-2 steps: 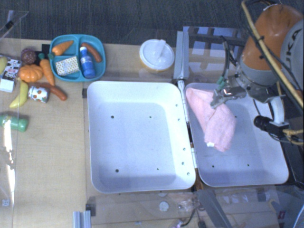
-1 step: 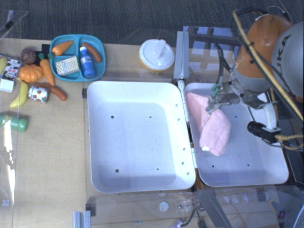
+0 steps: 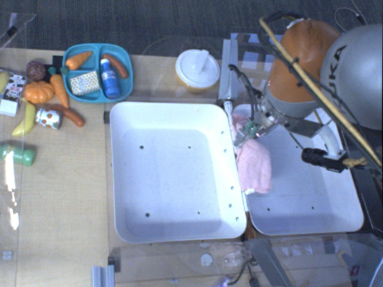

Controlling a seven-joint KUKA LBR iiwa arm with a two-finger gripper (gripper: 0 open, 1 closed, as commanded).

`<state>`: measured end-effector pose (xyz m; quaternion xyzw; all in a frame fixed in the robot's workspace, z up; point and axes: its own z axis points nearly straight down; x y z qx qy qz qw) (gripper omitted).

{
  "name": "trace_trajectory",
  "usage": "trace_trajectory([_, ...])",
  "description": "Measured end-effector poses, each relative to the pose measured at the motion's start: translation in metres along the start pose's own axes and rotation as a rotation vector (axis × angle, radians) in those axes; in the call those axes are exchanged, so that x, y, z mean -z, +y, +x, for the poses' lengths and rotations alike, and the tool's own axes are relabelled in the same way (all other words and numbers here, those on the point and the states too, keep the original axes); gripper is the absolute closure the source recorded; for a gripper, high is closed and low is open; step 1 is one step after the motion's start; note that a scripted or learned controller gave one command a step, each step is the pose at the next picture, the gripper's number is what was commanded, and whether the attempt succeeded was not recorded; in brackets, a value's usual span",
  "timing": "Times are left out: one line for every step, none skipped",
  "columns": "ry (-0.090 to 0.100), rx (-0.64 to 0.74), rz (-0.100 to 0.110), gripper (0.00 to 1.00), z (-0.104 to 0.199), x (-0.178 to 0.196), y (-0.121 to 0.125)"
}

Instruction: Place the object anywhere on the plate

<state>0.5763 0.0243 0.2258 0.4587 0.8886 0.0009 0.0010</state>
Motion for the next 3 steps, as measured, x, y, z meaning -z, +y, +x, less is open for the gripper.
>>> trace_trajectory([0.0, 0.401, -0.002, 1.0, 0.05, -0.007, 0.029])
trace_trajectory([-0.001, 0.801, -0.004, 1.0, 0.094, -0.002, 0.055])
trace_trajectory([-0.002, 0.801, -0.004, 0.0, 0.094, -0.001, 0.056])
